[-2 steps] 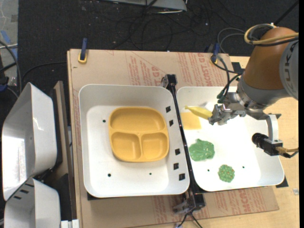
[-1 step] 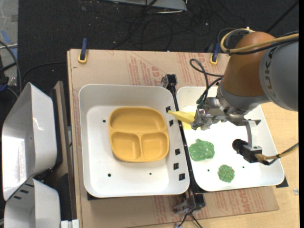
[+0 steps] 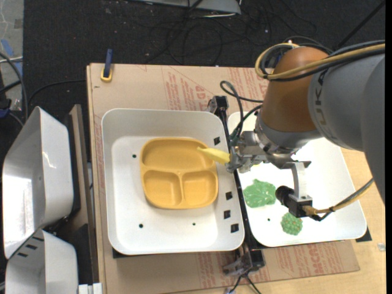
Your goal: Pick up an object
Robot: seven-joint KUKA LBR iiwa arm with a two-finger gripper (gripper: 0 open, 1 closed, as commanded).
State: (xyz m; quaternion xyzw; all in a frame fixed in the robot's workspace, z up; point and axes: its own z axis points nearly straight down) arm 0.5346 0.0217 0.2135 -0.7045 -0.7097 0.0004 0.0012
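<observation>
Tool at the divide between the two bins, clamped on a small yellow piece. Left bin: yellow divided plate, centred. Right bin: two green objects toward its near edge.

Two shallow white plastic bins stood side by side, the left bin and the right bin; one yellow three-compartment plastic tray lay in the left; one small yellow piece rested at the tray's rim; two green crinkled lumps lay in the right, a larger and a smaller.
</observation>
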